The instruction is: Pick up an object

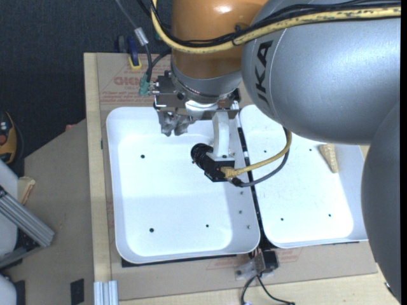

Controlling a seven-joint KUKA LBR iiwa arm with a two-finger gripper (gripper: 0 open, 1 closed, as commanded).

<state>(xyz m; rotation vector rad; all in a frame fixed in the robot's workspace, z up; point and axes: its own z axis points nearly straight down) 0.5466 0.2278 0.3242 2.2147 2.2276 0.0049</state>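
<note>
Where the right bin (305,216) runs under the arm (331,62), one small tan wedge-shaped object (328,156) lies on the bin floor. It sits in the far right part of that bin, near the far edge, narrow end towards the near edge. The arm's grey body covers the bin just beyond it, so the object's far end may be partly hidden. Nothing touches it.

The gripper (174,128) is well apart from the object, over the left bin (172,229), at the middle of that bin's far edge. Nothing is seen in its grasp. Whether the claw is spread or pressed together cannot be told from this angle.

Between gripper and object, a black fitting (208,161) with a yellowish hose (270,161) hangs from the wrist over the seam where the two bins meet. The orange band (210,11) stands directly above the gripper. Both bins rest on a brown sheet (98,170) with red print at its far left corner.
</note>
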